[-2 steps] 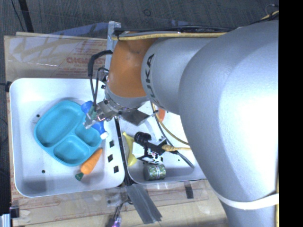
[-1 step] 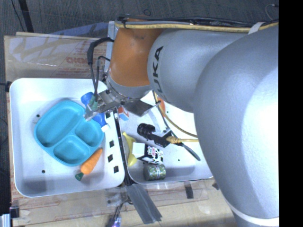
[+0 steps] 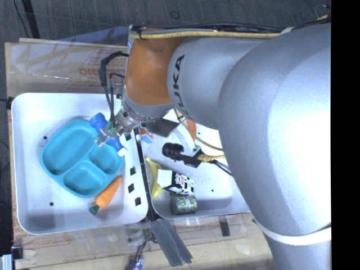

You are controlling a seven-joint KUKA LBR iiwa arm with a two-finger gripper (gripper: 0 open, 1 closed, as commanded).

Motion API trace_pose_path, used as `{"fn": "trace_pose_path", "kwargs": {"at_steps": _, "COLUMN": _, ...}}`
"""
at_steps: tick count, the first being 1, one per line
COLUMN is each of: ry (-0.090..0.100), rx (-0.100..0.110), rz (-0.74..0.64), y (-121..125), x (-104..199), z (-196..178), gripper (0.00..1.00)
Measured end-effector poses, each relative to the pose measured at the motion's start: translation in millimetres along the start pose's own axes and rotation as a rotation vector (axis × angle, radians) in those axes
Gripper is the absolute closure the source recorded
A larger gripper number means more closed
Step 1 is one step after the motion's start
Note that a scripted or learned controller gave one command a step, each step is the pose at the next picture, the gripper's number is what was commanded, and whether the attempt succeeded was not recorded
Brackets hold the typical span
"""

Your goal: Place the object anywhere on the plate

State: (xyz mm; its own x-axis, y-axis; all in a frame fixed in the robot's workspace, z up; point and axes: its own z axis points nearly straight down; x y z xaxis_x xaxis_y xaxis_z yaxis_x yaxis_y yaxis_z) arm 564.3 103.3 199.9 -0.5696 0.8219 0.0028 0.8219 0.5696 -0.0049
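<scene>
1. Camera view, looking down at a slant: the blue object lies at the upper right rim of the plate. One blue end shows above the tool and another blue bit below it, toward the wall between the bins. I take these for one thing, though its middle is hidden.
2. Its long axis, judged from those two ends, runs from upper left to lower right, along the plate's right edge and not across it.
3. The tool sits right over the middle of that axis. Whether it is spread, closed, or pinching the blue object cannot be told from this angle, so a hold is not confirmed.
4. The relation that matters is this: the plate's open compartments lie to the left of and below the tool and are bare. A short move that way, away from the arm's side, would put the object over the plate. A release where the tool sits now might leave the object on the rim or off it.
5. Farther out, the plate rests in the left bin, with a carrot just beside its lower right corner.
6. The right bin holds a can and other small things, well apart from the plate. Both bins stand on the counter.
</scene>
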Motion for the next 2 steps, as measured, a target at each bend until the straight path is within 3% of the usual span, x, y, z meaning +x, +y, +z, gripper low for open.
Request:
{"fn": "trace_pose_path", "kwargs": {"at_steps": 1, "ry": 0.0, "rx": 0.0, "rz": 0.0, "y": 0.1, "x": 0.1, "z": -0.2, "gripper": 0.0}}
{"fn": "trace_pose_path", "kwargs": {"at_steps": 2, "ry": -0.012, "rx": -0.023, "rz": -0.113, "y": 9.1, "x": -5.8, "z": 87.5, "gripper": 0.0}}
